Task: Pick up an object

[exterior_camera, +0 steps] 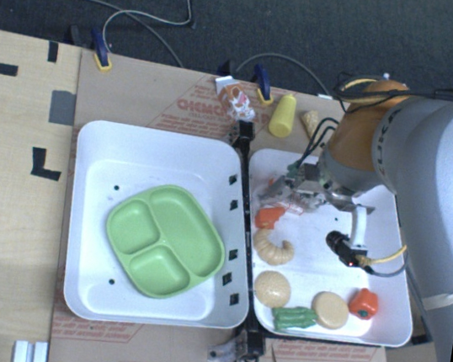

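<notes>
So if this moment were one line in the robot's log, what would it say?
arm: reaching into right bin | gripper: low at bin's far left corner, by orange toy | held: nothing seen | green plate: in left bin

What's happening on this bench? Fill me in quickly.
A grey KUKA arm with an orange band reaches in from the right over the right bin, its gripper low near the bin's upper left corner, close to an orange piece. Nothing can be seen held. Lower in that bin lie a croissant, two round buns, a green item and a red-orange pepper. The left bin holds a green divided plate. A yellow object sits outside, behind the bins.
</notes>
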Robot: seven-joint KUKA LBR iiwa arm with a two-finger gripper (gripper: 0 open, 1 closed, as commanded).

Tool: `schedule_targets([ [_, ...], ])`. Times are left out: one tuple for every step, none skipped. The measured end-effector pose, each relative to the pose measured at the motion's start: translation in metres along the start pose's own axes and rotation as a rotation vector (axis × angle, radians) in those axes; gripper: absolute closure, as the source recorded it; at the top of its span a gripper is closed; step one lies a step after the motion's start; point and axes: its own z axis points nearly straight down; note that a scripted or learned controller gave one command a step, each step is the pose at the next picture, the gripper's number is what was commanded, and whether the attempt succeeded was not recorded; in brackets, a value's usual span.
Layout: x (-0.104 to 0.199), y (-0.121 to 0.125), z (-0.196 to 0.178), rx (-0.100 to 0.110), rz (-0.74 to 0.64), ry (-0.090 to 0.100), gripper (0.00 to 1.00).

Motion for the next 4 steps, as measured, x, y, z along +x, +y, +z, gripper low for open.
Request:
schedule_targets([
  [-0.001, -0.017, 0.005, 0.015, 0.001, 0.003, 0.00],
  [0.001, -0.018, 0.005, 0.014, 0.002, 0.003, 0.00],
  [0.002, -0.002, 0.006, 0.016, 0.002, 0.004, 0.00],
  [-0.003, 0.027, 0.008, 0.062, -0.001, 0.012, 0.00],
])
